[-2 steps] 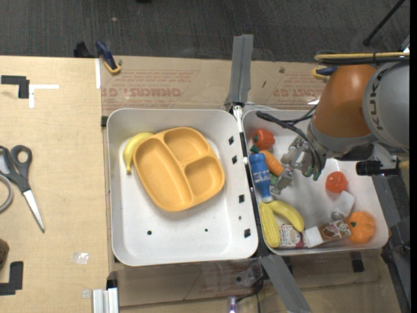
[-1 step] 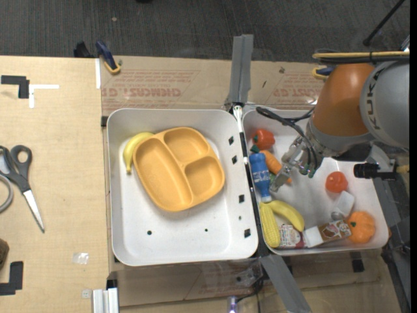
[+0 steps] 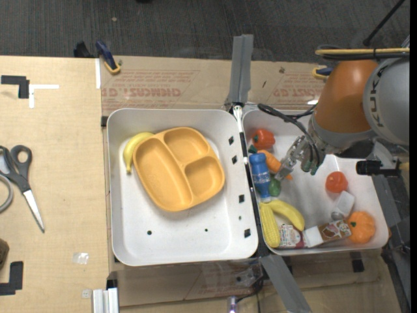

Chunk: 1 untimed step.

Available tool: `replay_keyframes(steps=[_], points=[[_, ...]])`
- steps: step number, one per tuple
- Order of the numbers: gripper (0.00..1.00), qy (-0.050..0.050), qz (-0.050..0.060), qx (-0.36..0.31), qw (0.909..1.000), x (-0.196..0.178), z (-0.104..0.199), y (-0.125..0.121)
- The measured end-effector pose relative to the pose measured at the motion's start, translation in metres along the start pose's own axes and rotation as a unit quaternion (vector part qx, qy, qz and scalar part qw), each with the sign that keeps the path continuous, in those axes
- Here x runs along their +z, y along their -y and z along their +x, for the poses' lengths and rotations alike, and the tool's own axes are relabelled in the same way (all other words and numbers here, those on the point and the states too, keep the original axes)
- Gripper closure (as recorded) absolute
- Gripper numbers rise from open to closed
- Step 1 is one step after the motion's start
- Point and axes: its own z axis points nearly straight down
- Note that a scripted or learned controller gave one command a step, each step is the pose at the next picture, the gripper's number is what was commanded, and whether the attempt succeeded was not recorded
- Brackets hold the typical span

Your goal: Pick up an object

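Observation:
My gripper (image 3: 302, 163) hangs over the left-middle of the right bin (image 3: 365, 253), open, with nothing between its fingers. Just left of it lie a small orange piece (image 3: 273, 163) and a blue bottle (image 3: 260, 173), with a green item (image 3: 275, 188) below them. A red-orange pepper (image 3: 262, 137) sits at the bin's far left corner. To the gripper's right rests a red tomato (image 3: 336, 182). Along the near side lie a banana (image 3: 288, 212), a corn cob (image 3: 268, 227), a packet (image 3: 290, 236), a small bottle (image 3: 330, 231) and an orange pumpkin (image 3: 362, 227).
The left bin (image 3: 169, 246) holds an orange divided plate (image 3: 180, 168) and a yellow banana (image 3: 133, 150) at its far left. Scissors (image 3: 25, 182) lie on the bench at the left. A grey divider (image 3: 242, 70) runs between the bins at the back.

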Motion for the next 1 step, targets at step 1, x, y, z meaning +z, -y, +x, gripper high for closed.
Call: replay_keyframes(steps=[1], points=[[1.0, -0.002, 0.0, -0.024, 0.9997, -0.121, -0.0035, -0.0902]])
